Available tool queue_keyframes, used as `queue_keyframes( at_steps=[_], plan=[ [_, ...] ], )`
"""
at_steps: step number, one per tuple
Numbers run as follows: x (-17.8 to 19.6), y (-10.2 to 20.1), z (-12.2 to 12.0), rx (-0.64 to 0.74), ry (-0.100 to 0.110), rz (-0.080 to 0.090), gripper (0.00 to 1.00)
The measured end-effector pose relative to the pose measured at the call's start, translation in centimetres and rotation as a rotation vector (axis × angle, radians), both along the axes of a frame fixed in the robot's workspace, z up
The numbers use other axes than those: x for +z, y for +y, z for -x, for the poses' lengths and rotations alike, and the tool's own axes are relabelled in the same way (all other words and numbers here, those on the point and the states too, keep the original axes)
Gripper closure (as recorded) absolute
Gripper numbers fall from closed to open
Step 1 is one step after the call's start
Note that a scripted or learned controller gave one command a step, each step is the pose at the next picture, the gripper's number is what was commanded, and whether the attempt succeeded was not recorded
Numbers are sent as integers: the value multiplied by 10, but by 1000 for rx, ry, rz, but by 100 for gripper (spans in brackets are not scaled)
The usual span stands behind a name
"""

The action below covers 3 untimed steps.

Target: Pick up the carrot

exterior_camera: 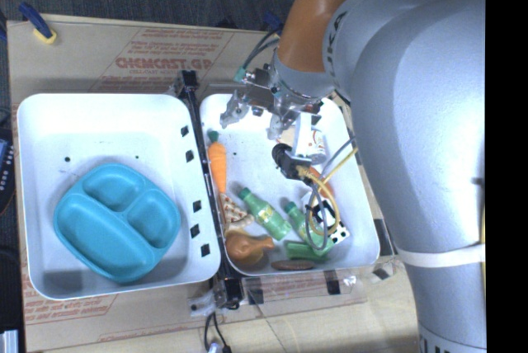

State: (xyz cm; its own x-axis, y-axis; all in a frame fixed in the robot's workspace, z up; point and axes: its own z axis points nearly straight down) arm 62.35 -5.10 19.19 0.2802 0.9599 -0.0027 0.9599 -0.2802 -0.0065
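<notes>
From above, the pincer [254, 117] hangs with fingers apart, gripping nothing. The carrot [218, 164] lies just below-left of it, along the bin [351, 178] wall. It looks light, stiff, smooth; best grasped mid-body.

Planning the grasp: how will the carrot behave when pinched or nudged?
The carrot looks like smooth moulded plastic, so probably stiff, light and a bit slippery. Its round, tapered body may roll or pivot if nudged. It lies against the right bin's left wall, leaving little finger room there.
</notes>
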Motion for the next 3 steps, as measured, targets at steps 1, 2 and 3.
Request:
queue_keyframes(
  at_steps=[1,2,3],
  plan=[
    [0,7,-3,-120,-3,2,0],
    [-103,-48,4,-141,5,2,0],
    [3,4,11,-358,-3,1,0]
  ],
)
